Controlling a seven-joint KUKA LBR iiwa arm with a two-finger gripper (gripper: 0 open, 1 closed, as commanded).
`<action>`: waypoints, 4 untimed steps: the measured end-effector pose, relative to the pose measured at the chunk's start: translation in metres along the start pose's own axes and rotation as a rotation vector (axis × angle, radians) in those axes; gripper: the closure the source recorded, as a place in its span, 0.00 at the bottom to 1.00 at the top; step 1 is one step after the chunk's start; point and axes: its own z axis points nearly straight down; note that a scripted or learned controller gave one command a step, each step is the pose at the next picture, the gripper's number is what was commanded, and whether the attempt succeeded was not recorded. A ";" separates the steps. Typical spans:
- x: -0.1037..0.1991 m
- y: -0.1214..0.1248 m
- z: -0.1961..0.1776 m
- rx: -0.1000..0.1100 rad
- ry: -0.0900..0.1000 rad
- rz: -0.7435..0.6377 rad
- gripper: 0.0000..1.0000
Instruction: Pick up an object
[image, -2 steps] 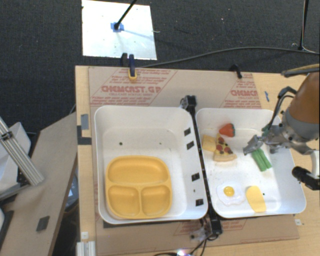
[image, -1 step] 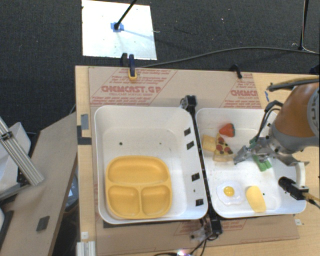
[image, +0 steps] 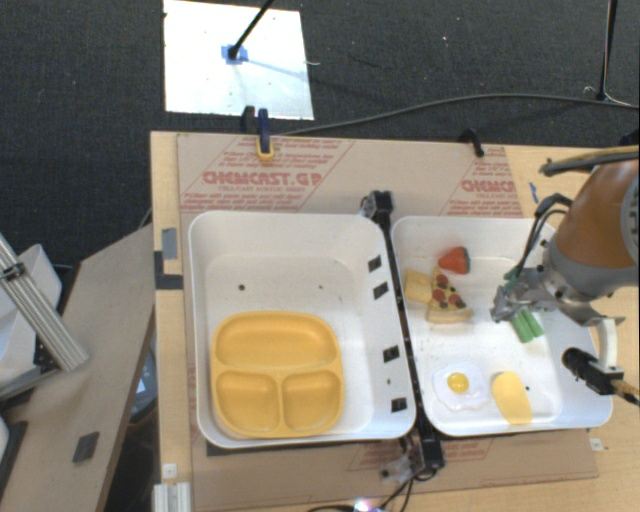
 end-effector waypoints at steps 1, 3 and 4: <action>-0.007 0.005 -0.046 -0.002 -0.001 -0.004 1.00; -0.011 0.013 -0.132 -0.001 0.000 -0.005 1.00; 0.044 0.011 -0.138 0.001 0.004 -0.010 1.00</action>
